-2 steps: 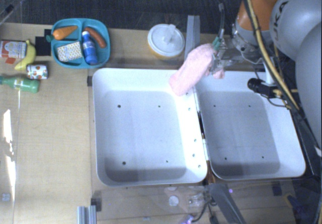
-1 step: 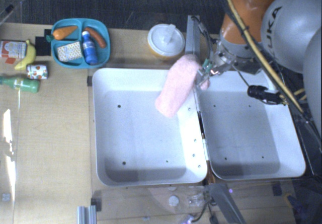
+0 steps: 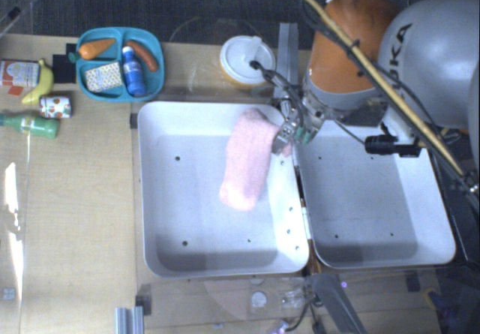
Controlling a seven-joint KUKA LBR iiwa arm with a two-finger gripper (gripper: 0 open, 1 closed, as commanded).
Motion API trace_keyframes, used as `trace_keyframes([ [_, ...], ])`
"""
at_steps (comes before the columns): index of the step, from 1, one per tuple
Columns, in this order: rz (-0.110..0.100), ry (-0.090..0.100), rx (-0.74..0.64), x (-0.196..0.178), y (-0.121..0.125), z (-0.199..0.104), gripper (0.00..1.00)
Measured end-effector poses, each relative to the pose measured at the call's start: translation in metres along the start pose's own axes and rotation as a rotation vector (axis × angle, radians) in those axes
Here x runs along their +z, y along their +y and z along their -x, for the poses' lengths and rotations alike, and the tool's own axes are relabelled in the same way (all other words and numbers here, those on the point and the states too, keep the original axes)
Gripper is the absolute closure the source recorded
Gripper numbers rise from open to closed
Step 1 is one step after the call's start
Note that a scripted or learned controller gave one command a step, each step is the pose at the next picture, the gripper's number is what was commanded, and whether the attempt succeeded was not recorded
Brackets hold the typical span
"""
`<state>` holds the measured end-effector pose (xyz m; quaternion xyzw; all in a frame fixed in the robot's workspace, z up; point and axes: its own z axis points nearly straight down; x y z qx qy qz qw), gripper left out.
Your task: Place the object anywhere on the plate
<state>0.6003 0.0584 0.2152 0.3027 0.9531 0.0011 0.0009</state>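
Cloth, pink and loosely folded into a long pad, lies in the left bin, in its right half, close to the wall it shares with the right bin. Its long axis runs from the upper right down to the lower left, only a little off the line of that wall. The gripper sits at the cloth's upper right end, over or touching that corner, so nearly all of the cloth stretches away from it down and to the left. How wide the gripper stands, and whether it has any of the cloth in its hold, I cannot tell; the wrist and cables crowd that spot. The arm comes in from the right, above the right bin. Beyond the bins' far edge, just behind the gripper, stands a round white dish with a yellow rim, and further left a blue plate with compartments holding toy food. Which one the task means is not certain; the dish looks the nearer target. Either way the move seems to call for lifting the cloth by this end and carrying it up over the bin's far wall, with the free end likely to trail.
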Motion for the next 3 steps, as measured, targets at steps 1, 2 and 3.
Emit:
trace_keyframes([
  [1,0.000,0.000,-0.402,0.003,0.000,-0.053,1.00],
  [2,0.001,0.000,-0.618,-0.007,0.010,-0.102,1.00],
  [3,0.001,0.000,-0.618,-0.007,0.010,-0.101,0.00],
])
